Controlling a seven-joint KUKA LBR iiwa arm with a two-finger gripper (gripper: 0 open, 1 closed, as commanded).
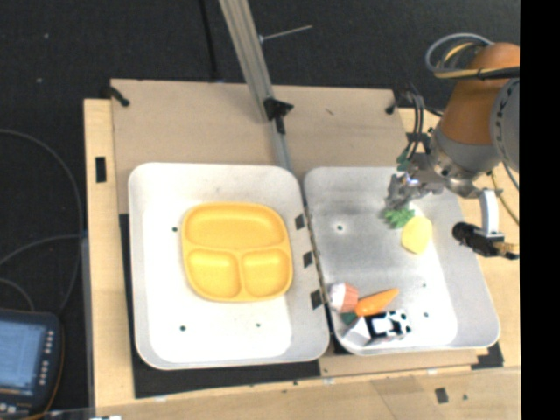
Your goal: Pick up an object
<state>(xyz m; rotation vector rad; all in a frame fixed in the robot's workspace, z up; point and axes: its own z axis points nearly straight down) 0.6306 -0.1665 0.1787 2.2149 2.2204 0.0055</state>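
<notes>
The arm reaches in from the right over the right bin [455, 322], and its gripper [403, 201] sits low in the bin's upper part, directly over a small green object [401, 219]. The tips of the gripper meet the top of that green piece, but at this slant and size I cannot tell whether the fingers are wide, narrow or closed around it, so no grasp can be claimed. Just beside the green object, to its lower right and seemingly touching it, lies a pale yellow object [416, 234]. Well apart, at the bin's near edge, a cluster rests together: an orange carrot-like piece [378, 301], a reddish and white piece [342, 297] at its left end, and a black-and-white item [385, 325] just below. The left bin [157, 322] carries a yellow divided tray [235, 250] that the arm is nowhere near. Judging by this, the approach to a target looks done, with the green object the likely choice; the closing of the grasp, if not made, and the lift clear of the bin are what remain.
</notes>
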